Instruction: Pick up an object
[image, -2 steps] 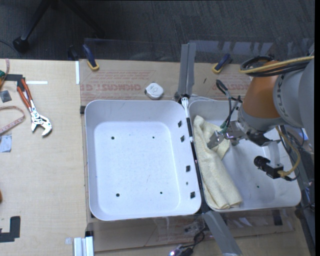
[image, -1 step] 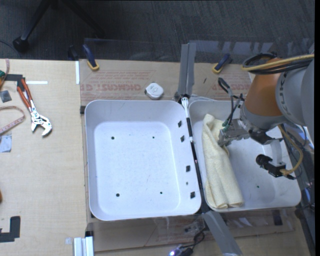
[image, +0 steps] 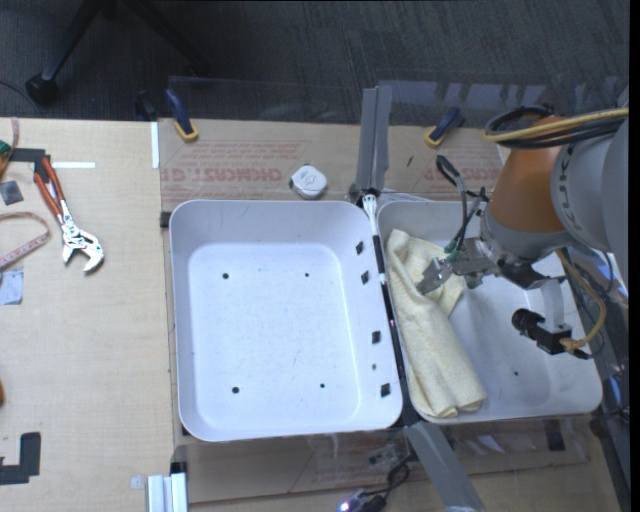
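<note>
Item one, as I read my feed: a cream folded towel (image: 432, 335) in the right bin (image: 520, 405), lying lengthwise against that bin's left wall, its near end close to the front rim. Item two: the gripper (image: 437, 277), low over the towel's upper part; I cannot tell whether it grips, since its tips blur into the cloth. Open floor lies to the towel's right, partly under the arm (image: 560, 190). Item three: the left bin (image: 270, 320), its floor bare white. Item four: an adjustable wrench (image: 68, 225) on the bench (image: 80, 380), well apart from both bins.
</note>
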